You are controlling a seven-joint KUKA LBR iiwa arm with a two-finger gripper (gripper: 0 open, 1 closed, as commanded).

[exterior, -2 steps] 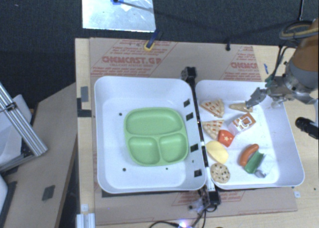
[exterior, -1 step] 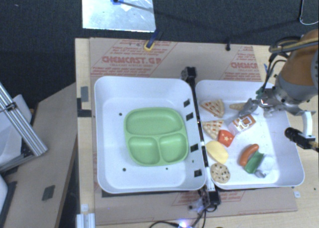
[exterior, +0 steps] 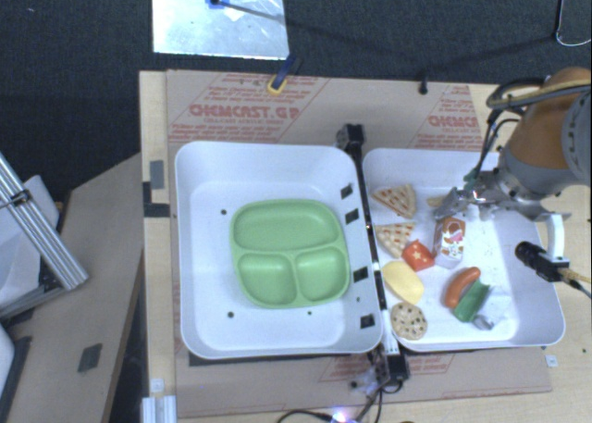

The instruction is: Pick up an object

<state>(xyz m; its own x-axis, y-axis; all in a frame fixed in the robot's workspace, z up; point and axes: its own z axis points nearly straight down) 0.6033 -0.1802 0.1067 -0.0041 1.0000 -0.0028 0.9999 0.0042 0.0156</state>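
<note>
Landmark: the small carton, red and white, standing near the middle of the right bin.
Gripper: the gripper hangs just above the carton, toward the bin's far wall; how its grip stands cannot be told, and nothing shows held in it.
Arm: the arm comes in over the bin's far right corner.
Left of the carton: a tomato piece just beside it, two pizza slices beyond that near the divider.
Near side of the carton: a sausage with a green piece touching it; a yellow lemon-like piece and a cookie close to the near left corner.
Open room: bare white floor lies right of the carton up to the right wall.
Left bin: a green sectioned plate sits centred, well apart from the carton, with bare floor all round it.
</note>
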